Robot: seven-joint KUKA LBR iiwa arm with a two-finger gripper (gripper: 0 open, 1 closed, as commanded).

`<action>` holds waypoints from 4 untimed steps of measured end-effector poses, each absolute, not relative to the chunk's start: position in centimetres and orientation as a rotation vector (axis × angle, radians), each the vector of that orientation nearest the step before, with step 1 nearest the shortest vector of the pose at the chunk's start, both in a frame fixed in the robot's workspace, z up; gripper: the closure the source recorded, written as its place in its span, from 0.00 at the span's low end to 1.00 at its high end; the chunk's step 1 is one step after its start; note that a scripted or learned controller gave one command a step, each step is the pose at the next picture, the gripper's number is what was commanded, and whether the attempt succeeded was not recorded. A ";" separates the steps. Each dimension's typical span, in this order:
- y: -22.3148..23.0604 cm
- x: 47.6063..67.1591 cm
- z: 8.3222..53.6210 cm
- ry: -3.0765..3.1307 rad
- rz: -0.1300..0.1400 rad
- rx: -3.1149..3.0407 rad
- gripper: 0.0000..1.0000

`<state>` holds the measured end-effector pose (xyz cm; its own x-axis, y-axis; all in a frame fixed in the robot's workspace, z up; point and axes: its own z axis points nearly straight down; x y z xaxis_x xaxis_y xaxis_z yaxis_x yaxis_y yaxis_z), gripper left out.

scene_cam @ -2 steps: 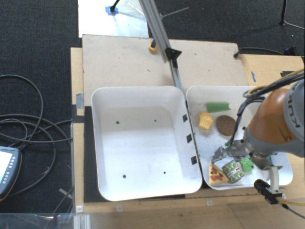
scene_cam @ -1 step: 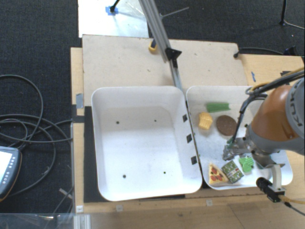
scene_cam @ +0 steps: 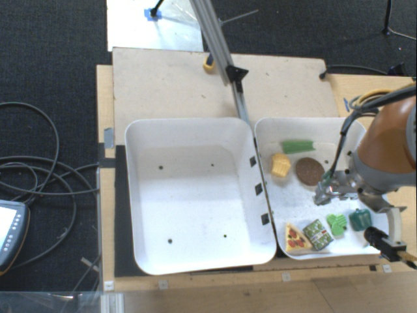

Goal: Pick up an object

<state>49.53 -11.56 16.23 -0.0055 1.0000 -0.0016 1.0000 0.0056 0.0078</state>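
The right bin (scene_cam: 270,130) holds several small toys: a green flat piece (scene_cam: 298,147) at the back, a yellow corn-like piece (scene_cam: 281,166), a brown round disc (scene_cam: 309,171), a pizza slice (scene_cam: 296,238), a green patterned block (scene_cam: 317,234), a bright green piece (scene_cam: 337,223) and a dark teal piece (scene_cam: 359,220). My gripper (scene_cam: 325,193) hangs over the bin's middle, just below and right of the brown disc and above the bright green piece. Nothing shows between its fingers.
The left bin (scene_cam: 140,135) stands beside the right one, sharing a divider wall (scene_cam: 258,188). A slanted metal pole (scene_cam: 218,38) crosses the board behind the bins. Cables and a tablet (scene_cam: 10,230) lie on the floor at left.
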 end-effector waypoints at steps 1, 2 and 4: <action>-12.6 50.1 21.7 2.222 0.006 2.211 1.00; -12.6 50.2 24.2 2.224 0.005 2.212 1.00; -2.5 53.8 24.0 2.234 0.007 2.208 1.00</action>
<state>53.80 -2.52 24.02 -0.0116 0.9999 0.0025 0.9999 0.0116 0.0034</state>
